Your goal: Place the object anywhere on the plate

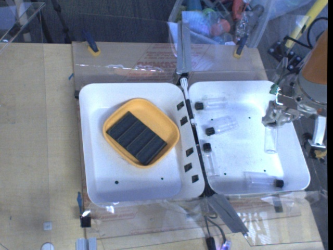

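Observation:
A yellow plate (169, 126) sits in the left bin (93, 103) with a black ridged slab (138, 137) lying on it. My gripper (272, 120) hangs over the right side of the right bin (296, 176), far right of the plate. Its fingers are closed on the top end of a clear vial (270, 140), which hangs straight down below them. The vial's cap is hidden by the fingers.
Several clear vials with black caps lie in the right bin: one at the back left (210, 103), one below it (223, 124), one along the divider (208, 159), one at the front right (260, 180). A box of clutter (223, 9) stands behind the bins.

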Action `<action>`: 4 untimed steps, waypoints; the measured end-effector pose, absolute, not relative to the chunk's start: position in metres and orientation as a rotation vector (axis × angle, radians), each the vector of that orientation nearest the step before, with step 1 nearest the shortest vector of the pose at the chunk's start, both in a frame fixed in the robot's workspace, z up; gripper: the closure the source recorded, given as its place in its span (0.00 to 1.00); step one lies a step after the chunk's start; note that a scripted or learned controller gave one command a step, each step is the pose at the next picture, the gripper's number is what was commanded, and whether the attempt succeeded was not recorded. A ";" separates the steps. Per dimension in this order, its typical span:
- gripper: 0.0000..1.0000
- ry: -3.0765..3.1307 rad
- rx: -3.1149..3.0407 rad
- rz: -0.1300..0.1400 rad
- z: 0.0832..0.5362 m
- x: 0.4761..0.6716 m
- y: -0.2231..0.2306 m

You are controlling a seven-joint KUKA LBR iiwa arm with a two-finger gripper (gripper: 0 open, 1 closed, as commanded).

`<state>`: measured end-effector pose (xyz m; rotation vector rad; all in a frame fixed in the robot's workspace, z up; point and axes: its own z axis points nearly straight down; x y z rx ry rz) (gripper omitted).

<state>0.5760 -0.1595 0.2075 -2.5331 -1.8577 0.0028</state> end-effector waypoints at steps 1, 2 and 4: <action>1.00 -1.987 -2.428 0.003 0.185 0.591 -0.130; 1.00 -2.148 -2.289 0.002 0.190 0.586 -0.105; 1.00 -2.423 -2.002 -0.002 0.196 0.643 -0.039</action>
